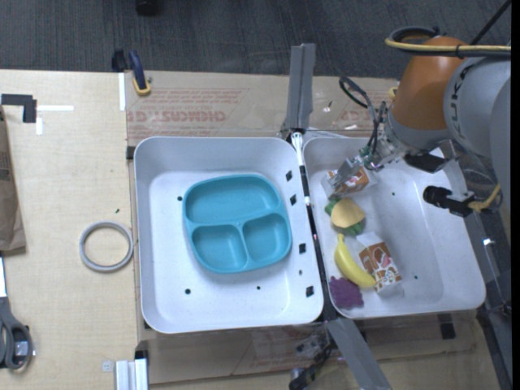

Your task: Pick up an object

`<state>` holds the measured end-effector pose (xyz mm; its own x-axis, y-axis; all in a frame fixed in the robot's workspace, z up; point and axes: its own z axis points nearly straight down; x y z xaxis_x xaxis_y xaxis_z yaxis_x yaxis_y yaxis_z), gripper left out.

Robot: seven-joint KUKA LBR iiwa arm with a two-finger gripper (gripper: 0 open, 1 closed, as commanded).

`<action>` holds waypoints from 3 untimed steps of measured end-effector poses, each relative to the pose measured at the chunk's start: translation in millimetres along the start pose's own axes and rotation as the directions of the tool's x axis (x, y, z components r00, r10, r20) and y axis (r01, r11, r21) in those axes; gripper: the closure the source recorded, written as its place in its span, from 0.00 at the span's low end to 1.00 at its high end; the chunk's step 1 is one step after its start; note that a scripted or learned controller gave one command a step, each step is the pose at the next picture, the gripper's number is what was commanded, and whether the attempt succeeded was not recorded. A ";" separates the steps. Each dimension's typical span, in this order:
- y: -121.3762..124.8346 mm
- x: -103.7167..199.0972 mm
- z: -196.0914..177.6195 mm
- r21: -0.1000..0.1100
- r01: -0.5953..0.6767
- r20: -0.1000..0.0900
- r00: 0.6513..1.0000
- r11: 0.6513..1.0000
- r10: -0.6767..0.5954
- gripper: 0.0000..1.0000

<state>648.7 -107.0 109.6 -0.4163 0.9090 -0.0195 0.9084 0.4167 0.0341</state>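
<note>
From the camera above, the worktop [65, 161] carries two white bins side by side. The left bin [158, 283] holds one thing: a blue plate [237, 223] with three compartments, lying flat near the middle.

The right bin [439, 258] holds five things, all gathered along its left side. Nearest the far wall lies one small packet [354, 180] with brown and white print. Just below it sits one yellow lemon-like fruit with a green end [346, 214]. Below that lies one banana [353, 265], curved, touching one small carton [381, 266] with brown and white print on its right. At the near left corner sits one bunch of purple grapes [346, 293], just beside the banana's lower end.

The grey arm with its orange band [426, 88] reaches in from the right, and its pincer [370, 159] hangs at the far left part of the right bin, right over the small packet; whether it is wide, narrow or gripping the packet cannot be told.

On the worktop left of the bins lies one grey ring [106, 245]. One pair of scissors [12, 340] lies at the near left edge.
</note>
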 end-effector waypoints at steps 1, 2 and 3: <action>16.2 -8.2 2.8 0.013 -0.010 -0.008 1.000 1.000 0.010 0.00; 11.3 -6.2 2.1 0.011 0.179 -0.004 0.984 0.984 -0.179 0.00; 23.4 17.0 -80.6 0.034 0.057 -0.021 0.998 0.998 -0.057 0.00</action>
<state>659.7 -81.5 190.5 -0.4677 0.8839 -0.0004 0.8839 0.4677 -0.0008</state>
